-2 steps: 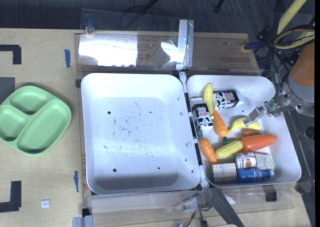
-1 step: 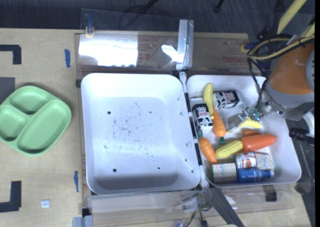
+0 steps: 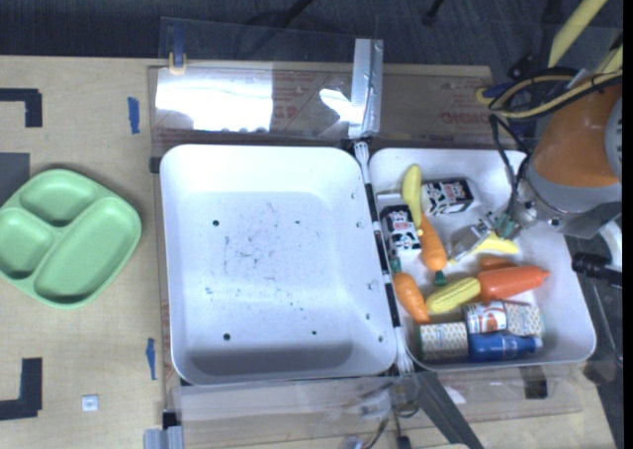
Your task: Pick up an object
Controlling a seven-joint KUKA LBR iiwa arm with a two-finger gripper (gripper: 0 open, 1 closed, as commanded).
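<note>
The gripper was seen low in the right bin, finger state unclear, a carrot lying crosswise just below it.

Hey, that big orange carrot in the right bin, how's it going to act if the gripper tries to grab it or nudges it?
The big orange carrot looks smooth and glossy, like moulded plastic, so probably stiff, light and a bit slippery. Its rounded, tapered body may roll or pivot if nudged. It leans on the corn cob and sits above the can, so pushing it would likely shift those too.
</note>
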